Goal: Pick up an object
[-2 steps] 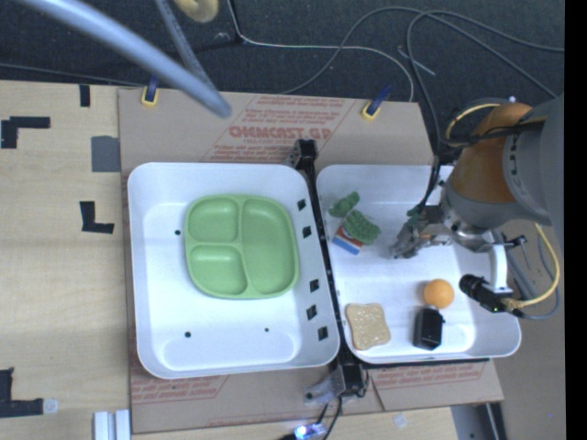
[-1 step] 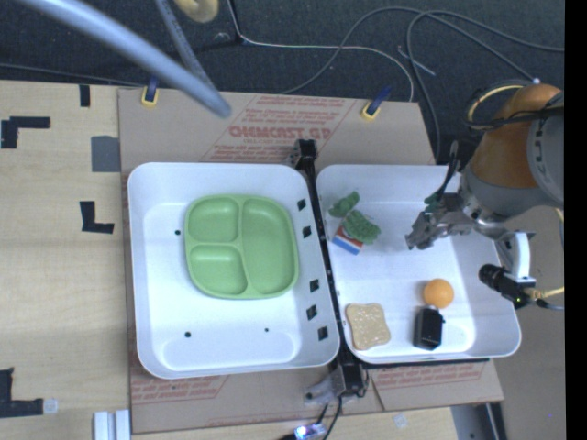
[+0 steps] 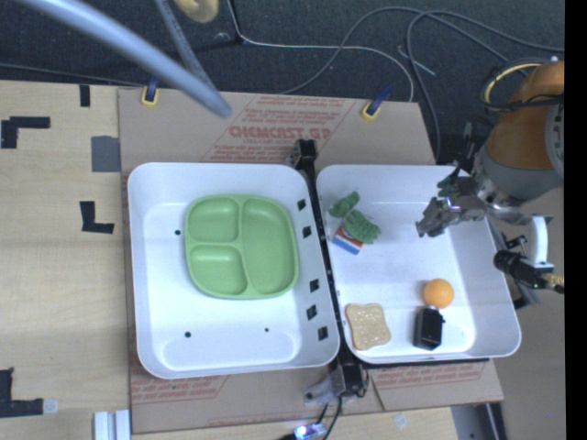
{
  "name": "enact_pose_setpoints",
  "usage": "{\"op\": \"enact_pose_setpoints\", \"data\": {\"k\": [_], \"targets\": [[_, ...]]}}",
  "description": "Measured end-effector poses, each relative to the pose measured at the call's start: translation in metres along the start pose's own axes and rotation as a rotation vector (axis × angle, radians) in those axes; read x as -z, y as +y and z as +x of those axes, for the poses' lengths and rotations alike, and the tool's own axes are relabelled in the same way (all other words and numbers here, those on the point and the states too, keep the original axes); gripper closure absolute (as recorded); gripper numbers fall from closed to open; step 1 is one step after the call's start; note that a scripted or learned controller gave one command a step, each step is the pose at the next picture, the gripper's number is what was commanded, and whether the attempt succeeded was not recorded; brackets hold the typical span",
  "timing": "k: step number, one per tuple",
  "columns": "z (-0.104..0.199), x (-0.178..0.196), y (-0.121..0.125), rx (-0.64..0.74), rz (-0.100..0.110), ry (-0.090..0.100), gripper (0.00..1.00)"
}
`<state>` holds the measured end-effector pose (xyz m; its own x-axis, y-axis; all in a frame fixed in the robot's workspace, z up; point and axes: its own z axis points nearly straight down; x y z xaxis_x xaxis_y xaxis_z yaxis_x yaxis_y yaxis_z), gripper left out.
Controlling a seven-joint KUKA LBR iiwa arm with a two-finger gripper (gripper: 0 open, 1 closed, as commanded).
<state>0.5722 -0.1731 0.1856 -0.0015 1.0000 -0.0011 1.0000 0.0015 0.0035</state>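
A light wooden tabletop (image 3: pixel 55 246) is carrying a brown cardboard sheet (image 3: pixel 275 122), and two shallow white plastic bins are sitting side by side on it. The left white bin (image 3: pixel 151 273) is holding a pale green three-compartment plate (image 3: pixel 242 246) near its middle. The right white bin (image 3: pixel 486 328) is holding a green leafy toy (image 3: pixel 356 218) at its far left, touching a small red, white and blue piece (image 3: pixel 347 240). A tan slice of toy bread (image 3: pixel 368 325) is lying at the near left, a small orange ball (image 3: pixel 438 292) is sitting further right, and a black block (image 3: pixel 427 329) is resting just near of it. The grey two-finger gripper (image 3: pixel 438 216) is hovering over the bin's far right part, well apart from every object; whether its fingers are open or closed cannot be made out, and nothing is showing between them.
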Motion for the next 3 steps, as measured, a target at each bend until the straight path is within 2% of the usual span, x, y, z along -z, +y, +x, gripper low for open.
{"op": "enact_pose_setpoints", "data": {"k": [1, 2, 3], "targets": [[0.0, 0.053, 0.002, 0.0, -0.002, -0.001, 1.0], [0.053, 0.044, 0.023, 0.004, 0.004, 0.002, 1.0], [0.11, 0.04, 0.025, 0.005, 0.005, 0.003, 1.0]]}}
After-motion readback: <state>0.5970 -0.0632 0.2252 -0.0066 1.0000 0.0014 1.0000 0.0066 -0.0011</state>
